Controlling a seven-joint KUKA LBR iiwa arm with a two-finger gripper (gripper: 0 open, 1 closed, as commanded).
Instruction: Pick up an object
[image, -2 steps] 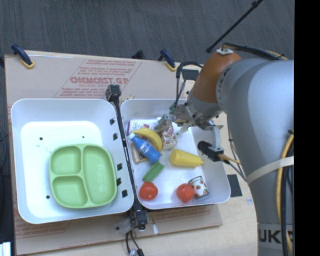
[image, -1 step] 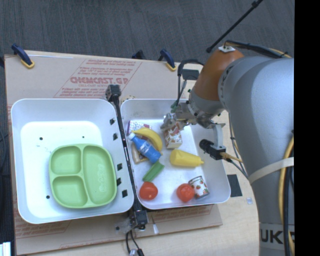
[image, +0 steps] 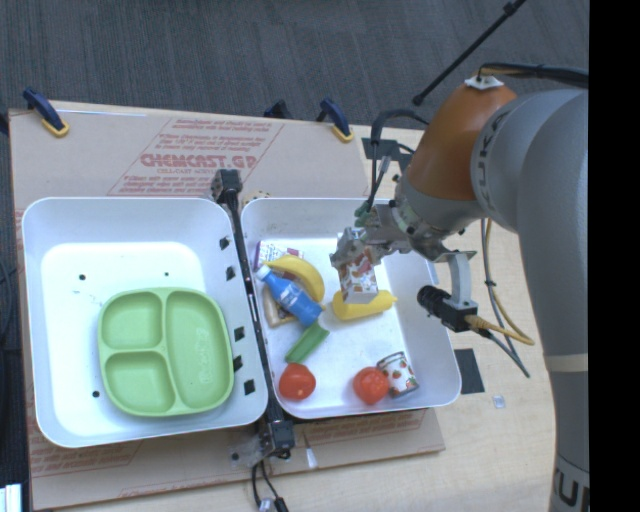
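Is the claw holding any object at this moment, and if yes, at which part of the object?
It cannot be told. The claw sits right over a small carton in the right bin, hiding any grip.

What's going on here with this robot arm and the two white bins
A grey and orange robot arm reaches in from the right over the right bin. Its gripper sits right at a small carton standing by a banana; whether it grips the carton is unclear. Also in that bin: a second banana, a blue bottle, a green pepper, two tomatoes and a can. The left bin holds a green divided tray.
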